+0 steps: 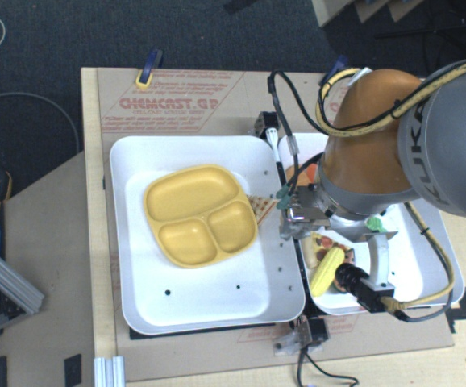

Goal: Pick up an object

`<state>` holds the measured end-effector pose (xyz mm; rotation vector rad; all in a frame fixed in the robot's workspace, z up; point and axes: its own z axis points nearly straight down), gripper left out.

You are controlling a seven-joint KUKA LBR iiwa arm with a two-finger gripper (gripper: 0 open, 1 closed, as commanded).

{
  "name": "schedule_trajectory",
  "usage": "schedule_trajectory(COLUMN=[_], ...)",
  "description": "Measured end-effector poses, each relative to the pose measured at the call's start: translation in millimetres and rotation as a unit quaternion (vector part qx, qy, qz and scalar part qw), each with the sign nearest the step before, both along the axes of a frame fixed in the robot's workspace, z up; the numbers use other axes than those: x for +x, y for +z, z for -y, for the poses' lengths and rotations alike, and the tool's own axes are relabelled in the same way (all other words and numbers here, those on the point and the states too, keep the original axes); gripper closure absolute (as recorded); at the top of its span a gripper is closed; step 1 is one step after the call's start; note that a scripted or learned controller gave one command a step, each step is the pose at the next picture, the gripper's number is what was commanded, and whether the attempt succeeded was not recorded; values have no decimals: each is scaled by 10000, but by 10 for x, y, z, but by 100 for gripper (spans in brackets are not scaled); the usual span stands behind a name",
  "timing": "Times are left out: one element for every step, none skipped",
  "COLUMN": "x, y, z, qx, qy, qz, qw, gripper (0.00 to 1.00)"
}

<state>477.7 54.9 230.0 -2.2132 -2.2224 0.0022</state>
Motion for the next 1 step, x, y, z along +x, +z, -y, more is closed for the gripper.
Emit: schedule_trajectory(x=[124], y=[30], z=[-9], qx=[-12], qy=[-15], qz=[29], qw=[10000], gripper=[100])
